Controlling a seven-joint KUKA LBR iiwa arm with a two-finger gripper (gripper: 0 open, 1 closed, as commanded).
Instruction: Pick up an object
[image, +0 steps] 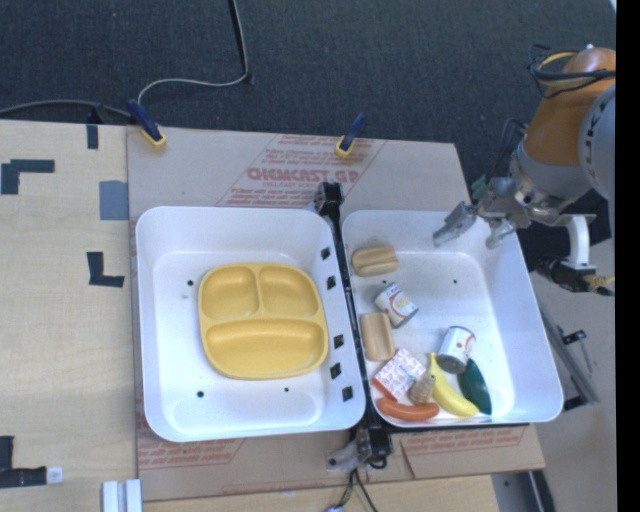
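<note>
My gripper (471, 231) hovers over the back right edge of the right bin (510, 300), open with nothing between its fingers. Below it in that bin lie a bread roll (374, 260), a small white carton (397, 304), a tan bread slice (376, 335), a red-and-white checkered packet (399, 372), a small can (456, 349), a yellow banana (450, 393), a dark green vegetable (474, 386) and a red sausage (407, 409). All of these sit to the left of and in front of the gripper, apart from it.
The left bin (160, 300) holds a yellow divided plate (264, 319). Black clips run along the divider (336, 290) between the bins. Two yellow-and-blue clamps (146, 121) pin the cardboard sheet at the back. A black cable (200, 80) trails across the dark floor.
</note>
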